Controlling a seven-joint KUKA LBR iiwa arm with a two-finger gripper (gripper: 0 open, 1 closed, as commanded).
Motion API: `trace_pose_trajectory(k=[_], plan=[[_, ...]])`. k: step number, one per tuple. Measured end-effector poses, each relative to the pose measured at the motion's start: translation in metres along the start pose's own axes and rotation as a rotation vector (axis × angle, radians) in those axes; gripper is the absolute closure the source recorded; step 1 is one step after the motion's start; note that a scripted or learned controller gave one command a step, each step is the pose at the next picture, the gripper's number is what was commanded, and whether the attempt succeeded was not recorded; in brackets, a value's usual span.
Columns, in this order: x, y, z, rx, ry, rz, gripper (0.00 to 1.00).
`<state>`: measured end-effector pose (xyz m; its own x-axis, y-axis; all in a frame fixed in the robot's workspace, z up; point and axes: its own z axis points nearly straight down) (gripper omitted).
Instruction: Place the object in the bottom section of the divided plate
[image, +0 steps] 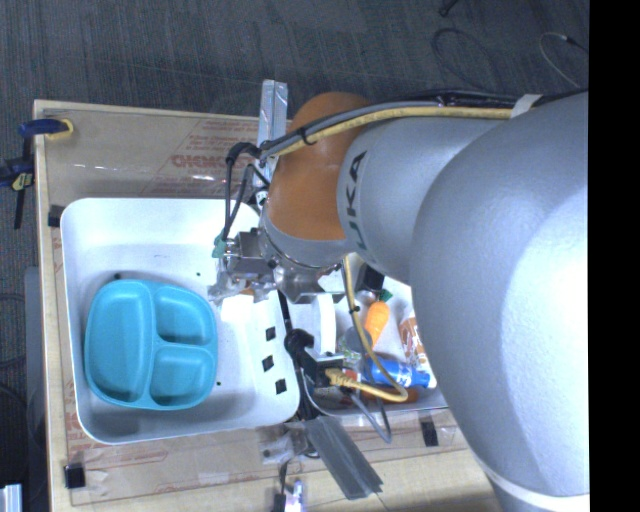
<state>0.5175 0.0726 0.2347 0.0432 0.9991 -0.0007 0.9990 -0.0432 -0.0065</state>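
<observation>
Over the right-hand edge of the left bin (120, 215), my gripper (238, 272) hangs just beside the divided plate (108, 340). Whether it is open or closed I cannot tell, as the wrist body hides the working end, and no object can be confirmed in my grasp.

Placement, with reasons:
- The plate lies flat in the left bin, set toward the left wall. This leaves open floor on the side my arm (480, 250) reaches from, which I judge suits a descent from above.
- The target is, by my reading, the near-right section (182, 372), the one closest to the near wall. It is bare.
- The loose items lie in the right bin (328, 318), partly under my arm. The task's object is most likely one of these, though which one cannot be determined.

Count:
- Bins: two, side by side.
- Plates: one, with three sections (one large on the left, two smaller on the right), all bare.
- Items I can make out in the right bin: three, namely an orange piece (376, 322), a blue piece (405, 376) and a printed packet (411, 342). More may lie hidden.
- Grippers: one.
</observation>
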Motion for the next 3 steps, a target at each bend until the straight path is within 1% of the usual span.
trace_pose_trajectory(k=[1, 2, 3], plan=[[0.103, 0.008, 0.053, 0.001, -0.001, -0.122, 1.00], [0.140, -0.041, -0.008, -0.004, -0.001, -0.435, 1.00], [0.139, -0.041, -0.008, -0.004, -0.001, -0.435, 0.00]])
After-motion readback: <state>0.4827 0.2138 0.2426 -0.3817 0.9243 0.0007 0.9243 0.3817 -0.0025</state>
